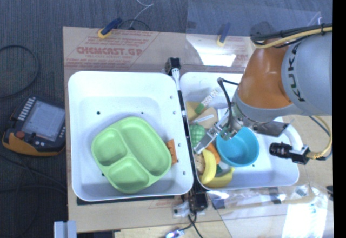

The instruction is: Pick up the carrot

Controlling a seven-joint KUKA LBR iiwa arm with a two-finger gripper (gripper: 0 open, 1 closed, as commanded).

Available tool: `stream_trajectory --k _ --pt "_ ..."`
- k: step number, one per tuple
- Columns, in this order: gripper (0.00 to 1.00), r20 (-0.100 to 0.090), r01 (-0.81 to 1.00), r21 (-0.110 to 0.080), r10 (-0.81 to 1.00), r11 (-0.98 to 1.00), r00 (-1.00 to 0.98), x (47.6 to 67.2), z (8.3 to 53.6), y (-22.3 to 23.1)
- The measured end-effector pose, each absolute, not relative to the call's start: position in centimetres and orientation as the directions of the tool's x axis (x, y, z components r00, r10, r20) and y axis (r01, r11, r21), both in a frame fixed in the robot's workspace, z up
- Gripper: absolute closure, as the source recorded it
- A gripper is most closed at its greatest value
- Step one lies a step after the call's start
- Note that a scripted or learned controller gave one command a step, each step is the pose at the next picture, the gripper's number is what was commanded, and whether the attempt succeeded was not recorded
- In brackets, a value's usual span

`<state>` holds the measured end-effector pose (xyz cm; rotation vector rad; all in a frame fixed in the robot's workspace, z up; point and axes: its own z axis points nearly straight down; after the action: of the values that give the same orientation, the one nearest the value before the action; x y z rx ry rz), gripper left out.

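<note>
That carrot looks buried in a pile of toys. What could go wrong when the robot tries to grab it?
Three risks, as I judge it:
1. The carrot lies wedged between the banana and the blue bowl, so the hand might close on a neighbour instead.
2. The bowl's rim sits right beside the hand; coming down, it may knock or tip the bowl.
3. The carrot is partly covered, leaving little to grip, so it may slip out.

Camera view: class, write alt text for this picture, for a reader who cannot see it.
A grey and orange robot arm reaches from the right, its gripper above the right bin, over a pile of toy food beside a blue bowl. The left bin holds a green divided plate, with a small orange piece at its right edge.
</note>
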<state>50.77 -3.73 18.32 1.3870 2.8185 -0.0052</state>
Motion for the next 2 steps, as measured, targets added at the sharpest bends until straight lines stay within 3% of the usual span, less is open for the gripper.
stream_trajectory --k 1,2 --pt "0.00 0.000 0.918 0.003 0.918 0.398 -0.398 49.1 9.9 -10.0" --pt "1.00 -0.012 0.917 0.018 0.917 0.398 -0.398 49.7 11.4 -10.1"
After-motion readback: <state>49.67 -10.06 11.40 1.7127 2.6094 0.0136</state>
